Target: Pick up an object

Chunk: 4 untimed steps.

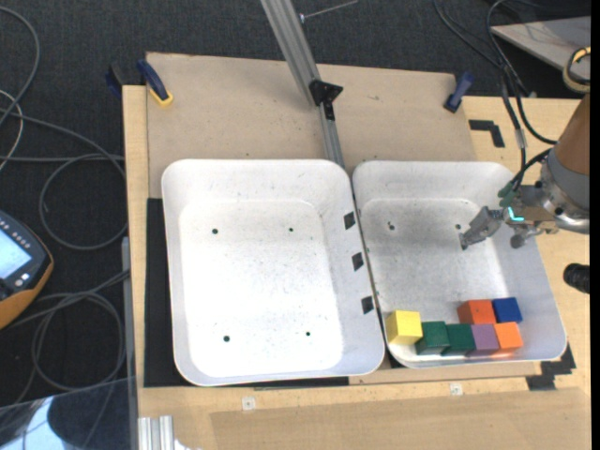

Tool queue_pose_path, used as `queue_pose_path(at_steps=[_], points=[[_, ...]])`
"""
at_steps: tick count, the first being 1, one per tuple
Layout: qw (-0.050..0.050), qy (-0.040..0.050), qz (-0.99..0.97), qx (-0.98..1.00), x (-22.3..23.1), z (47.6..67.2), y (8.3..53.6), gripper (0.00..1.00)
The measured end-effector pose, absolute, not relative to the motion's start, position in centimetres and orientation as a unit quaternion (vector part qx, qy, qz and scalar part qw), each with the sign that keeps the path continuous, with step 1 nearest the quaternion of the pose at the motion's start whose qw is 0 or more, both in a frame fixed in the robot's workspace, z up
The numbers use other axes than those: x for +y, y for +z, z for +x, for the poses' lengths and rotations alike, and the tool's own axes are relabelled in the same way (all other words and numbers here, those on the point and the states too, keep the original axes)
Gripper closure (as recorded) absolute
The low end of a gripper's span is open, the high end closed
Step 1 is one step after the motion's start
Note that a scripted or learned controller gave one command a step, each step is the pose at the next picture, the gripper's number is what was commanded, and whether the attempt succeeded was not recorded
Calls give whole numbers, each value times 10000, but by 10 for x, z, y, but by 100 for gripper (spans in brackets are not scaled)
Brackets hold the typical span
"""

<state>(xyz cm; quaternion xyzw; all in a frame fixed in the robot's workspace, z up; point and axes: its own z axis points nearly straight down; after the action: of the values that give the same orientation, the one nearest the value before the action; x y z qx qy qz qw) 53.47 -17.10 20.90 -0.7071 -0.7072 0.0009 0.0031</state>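
Several coloured blocks are bunched in the near corner of the right bin: a yellow block, a green block, a darker green block, a purple block, an orange block, a red block and a blue block. My gripper hangs over the right bin's far right part, behind the blocks and apart from them. It stands open, and nothing is between its fingers.
The left bin lies beside the right one, the two rims meeting in the middle. A slanted metal pole rises from the bench's far side. Blue clamps grip the board's far corners. Cables lie on the floor at the left.
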Motion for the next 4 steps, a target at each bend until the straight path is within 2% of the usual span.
queue_pose_path(at_steps=[1,2,3,4], points=[[12,-1,-7068,-7074,-171,535,211,0],[30,14,-7069,-7073,-173,544,155,0],[36,15,-7071,-7071,-172,543,102,0],[2,-11,-7068,-7074,-172,545,117,100]])
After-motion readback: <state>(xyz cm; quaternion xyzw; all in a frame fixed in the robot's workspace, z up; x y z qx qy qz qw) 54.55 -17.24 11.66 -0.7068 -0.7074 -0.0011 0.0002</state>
